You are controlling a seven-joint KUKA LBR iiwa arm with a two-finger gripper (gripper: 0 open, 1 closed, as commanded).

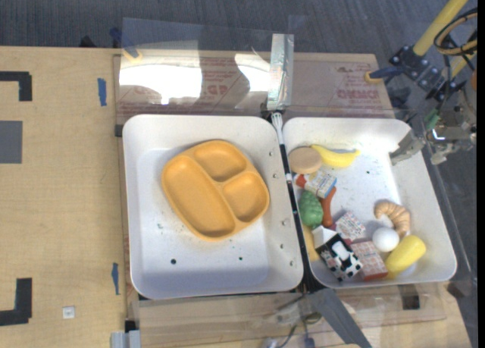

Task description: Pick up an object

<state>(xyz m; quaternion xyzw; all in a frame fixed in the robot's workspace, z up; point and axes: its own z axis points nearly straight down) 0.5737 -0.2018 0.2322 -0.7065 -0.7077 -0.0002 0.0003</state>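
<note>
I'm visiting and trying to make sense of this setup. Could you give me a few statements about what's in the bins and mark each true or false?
1. An orange divided plate lies in the left bin. True.
2. The banana lies on that plate. False: it is in the right bin.
3. The croissant sits near a white egg. True.
4. The gripper holds the yellow lemon. False: the lemon lies in the bin.

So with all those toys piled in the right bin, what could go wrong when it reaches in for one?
The toys crowd together: the green piece touches the orange stick, so a grab may catch two or nudge neighbours. The white ball and yellow lemon look round and may roll away. The gripper sits near the bin wall and might bump it.
</note>
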